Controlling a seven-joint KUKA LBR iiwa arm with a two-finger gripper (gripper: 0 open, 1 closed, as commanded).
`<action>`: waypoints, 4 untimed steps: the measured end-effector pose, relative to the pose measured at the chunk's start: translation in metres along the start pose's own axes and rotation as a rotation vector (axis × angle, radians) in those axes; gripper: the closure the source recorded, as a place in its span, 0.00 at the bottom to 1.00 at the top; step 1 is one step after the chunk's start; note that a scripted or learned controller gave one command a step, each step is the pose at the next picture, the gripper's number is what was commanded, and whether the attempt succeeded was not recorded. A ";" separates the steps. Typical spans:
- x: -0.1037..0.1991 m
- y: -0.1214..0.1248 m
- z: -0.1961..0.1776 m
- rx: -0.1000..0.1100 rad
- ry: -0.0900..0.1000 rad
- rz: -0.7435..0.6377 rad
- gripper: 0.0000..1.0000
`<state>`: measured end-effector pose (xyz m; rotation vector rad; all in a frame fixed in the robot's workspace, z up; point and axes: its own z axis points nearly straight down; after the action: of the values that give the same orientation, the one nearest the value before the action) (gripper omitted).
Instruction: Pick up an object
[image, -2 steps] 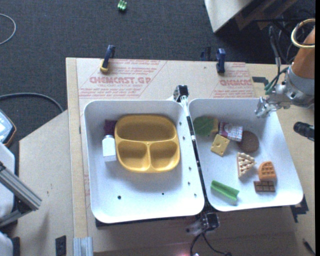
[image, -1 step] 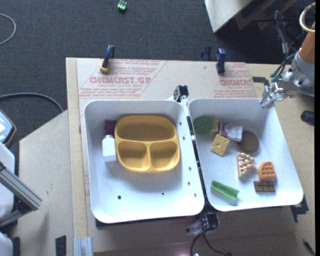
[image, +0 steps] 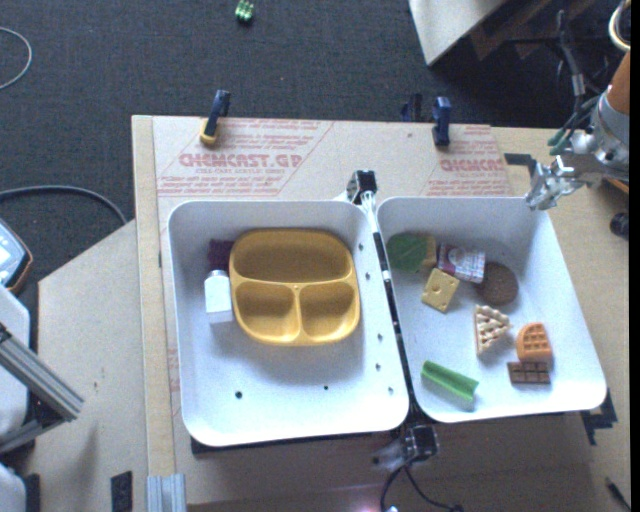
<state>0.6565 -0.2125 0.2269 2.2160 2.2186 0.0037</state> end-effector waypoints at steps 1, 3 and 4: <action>0.054 0.004 -0.006 0.005 0.004 -0.004 1.00; 0.167 -0.006 0.010 0.008 0.005 -0.004 1.00; 0.212 -0.025 0.000 0.009 0.005 -0.003 1.00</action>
<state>0.6317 -0.0002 0.2266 2.2189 2.2291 -0.0007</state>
